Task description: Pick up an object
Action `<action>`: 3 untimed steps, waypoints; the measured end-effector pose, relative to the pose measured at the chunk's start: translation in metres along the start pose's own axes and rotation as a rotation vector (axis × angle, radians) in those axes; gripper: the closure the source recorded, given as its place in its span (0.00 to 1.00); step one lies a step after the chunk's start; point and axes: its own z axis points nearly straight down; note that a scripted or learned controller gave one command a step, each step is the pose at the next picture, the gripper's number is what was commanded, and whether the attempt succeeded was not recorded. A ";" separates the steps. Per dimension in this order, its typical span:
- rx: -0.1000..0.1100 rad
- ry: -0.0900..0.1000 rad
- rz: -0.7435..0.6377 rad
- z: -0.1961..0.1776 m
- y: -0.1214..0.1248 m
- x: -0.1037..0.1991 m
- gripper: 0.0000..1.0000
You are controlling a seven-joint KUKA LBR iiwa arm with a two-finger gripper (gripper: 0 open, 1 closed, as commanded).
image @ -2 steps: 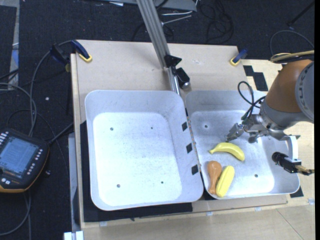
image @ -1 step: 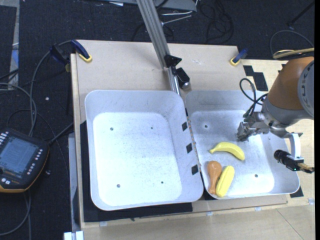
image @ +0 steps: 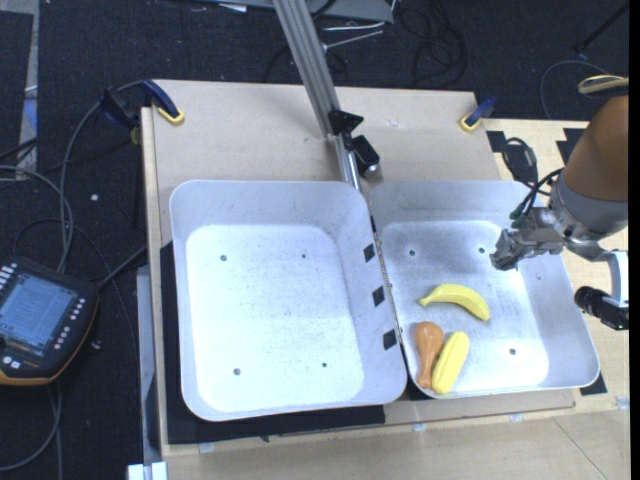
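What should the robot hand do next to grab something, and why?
Probably slide toward the front of the right bin and come down over the banana. The gripper sits near the bin's back with nothing between its fingers, and the banana lies closest, apart from the corn cob and chicken leg, which touch each other.

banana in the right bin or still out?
In. The banana lies flat on the right bin's floor, apart from the gripper above it.
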 end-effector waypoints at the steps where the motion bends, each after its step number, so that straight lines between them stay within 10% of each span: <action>1: -0.001 0.000 -0.002 -0.052 -0.002 0.010 1.00; 3: 0.003 0.002 -0.005 -0.061 -0.011 0.063 1.00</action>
